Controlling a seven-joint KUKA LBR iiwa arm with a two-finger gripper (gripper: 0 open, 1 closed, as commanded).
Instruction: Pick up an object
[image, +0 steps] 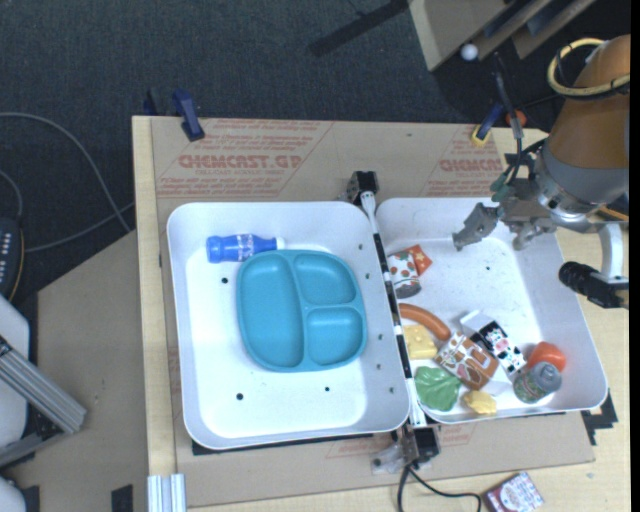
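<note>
My gripper (497, 232) hangs over the far part of the right bin (560, 300), above bare white floor. Its two fingers (468, 233) are spread apart with nothing between them, so it is open. The nearest object is a small red-and-brown packet (406, 268), to its left and nearer the divider. Further toward the front lie a sausage (426, 320), a yellow cheese wedge (420, 346), a brown snack pack (467, 361), a black-and-white carton (497, 343), a green leaf (436, 386), a red tomato (547, 355) and a grey can (535, 383).
The left bin (200, 380) holds a blue divided plate (300, 308) and a blue bottle (240, 246) lying on its side at the back. A black clamp (362, 186) sits where the bins meet. Bare floor shows in the right bin's back right.
</note>
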